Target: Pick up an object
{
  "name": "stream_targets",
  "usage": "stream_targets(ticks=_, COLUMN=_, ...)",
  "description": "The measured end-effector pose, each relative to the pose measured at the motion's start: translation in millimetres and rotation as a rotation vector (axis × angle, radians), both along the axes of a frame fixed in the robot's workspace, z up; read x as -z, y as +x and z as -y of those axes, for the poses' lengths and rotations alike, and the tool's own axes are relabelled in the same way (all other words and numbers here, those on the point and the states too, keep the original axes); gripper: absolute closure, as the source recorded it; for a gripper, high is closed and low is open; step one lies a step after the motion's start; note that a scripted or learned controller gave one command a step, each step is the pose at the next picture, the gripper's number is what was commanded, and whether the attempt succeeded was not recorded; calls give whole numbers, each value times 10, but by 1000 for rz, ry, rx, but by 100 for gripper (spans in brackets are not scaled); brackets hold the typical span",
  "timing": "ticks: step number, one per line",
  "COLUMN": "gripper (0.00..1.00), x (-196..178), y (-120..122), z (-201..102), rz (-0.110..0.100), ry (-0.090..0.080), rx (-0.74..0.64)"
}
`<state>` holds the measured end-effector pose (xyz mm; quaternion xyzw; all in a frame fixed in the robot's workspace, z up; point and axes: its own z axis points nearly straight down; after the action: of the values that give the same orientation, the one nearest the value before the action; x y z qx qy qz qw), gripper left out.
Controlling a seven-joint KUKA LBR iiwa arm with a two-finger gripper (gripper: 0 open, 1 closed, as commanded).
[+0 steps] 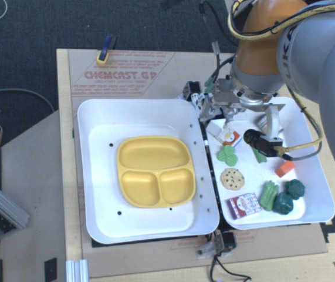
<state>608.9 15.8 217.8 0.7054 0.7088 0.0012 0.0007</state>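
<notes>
My gripper (221,120) hangs low over the back left corner of the right bin (315,200), close to the wall between the two bins. Just in front of it lies a small white and red piece (230,137). Further forward sit a green leafy piece (228,155), a round cookie (232,178) and a dark red packet (243,205). An orange block (284,169) and several green toy vegetables (282,197) lie at the front right. The arm hides the back of this bin.
The left bin (94,157) holds a yellow divided plate (155,170). Both bins rest on a cardboard sheet (126,75) with a yellow and blue clamp (104,51) at its back edge.
</notes>
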Motion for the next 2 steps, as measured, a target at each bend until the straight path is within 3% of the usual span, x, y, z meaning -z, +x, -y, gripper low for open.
stream_targets(ticks=2, gripper=100, x=-147, y=-77, z=109, rz=-5, ry=-1, rx=5)
